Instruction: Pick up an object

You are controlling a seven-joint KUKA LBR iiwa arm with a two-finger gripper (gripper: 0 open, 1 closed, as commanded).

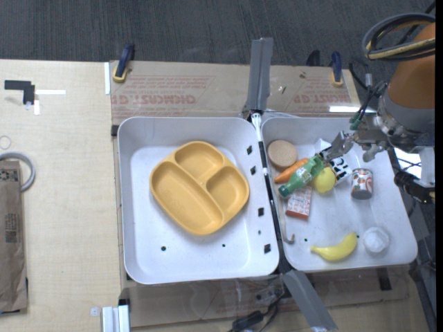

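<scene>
**Two bins, arm over the right one**

Bench holds two white bins side by side. Left bin has a yellow divided plate. Right bin is the cluttered one: green bottle lying flat, long axis slanting up toward the right, neck end by the gripper. Carrot lies just beside it on the same slant, lemon touching the bottle, can upright nearby, banana near the front edge. Honestly can't tell how wide the gripper is.
</scene>
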